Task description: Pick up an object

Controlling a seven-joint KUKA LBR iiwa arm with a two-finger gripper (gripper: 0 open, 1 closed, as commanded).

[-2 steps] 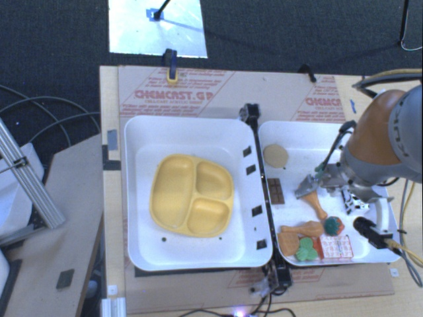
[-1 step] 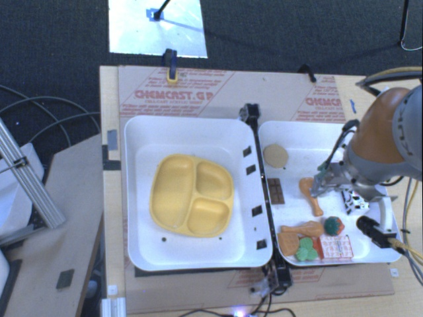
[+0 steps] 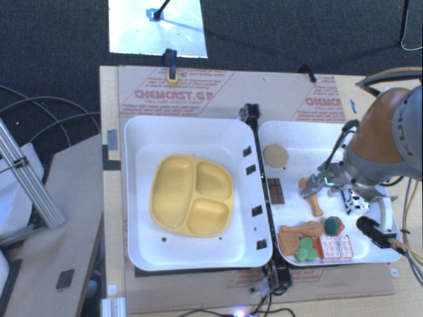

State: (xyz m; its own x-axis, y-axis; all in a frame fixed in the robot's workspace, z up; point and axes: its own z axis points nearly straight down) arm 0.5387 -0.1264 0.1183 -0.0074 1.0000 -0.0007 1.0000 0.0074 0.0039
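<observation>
Orange toy (image 3: 313, 197) in right bin (image 3: 291, 132), under pincer (image 3: 325, 181), grip state unclear

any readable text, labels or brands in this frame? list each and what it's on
"CHEMCAST. G P": red print on the brown protective sheet above the left bin; a smaller line beneath is too blurred to read.
"CHEMC...": same red print repeated on the sheet above the right bin, partly cut off by the arm.
Small red and white card in the right bin: printed pattern, too small to read.
</observation>
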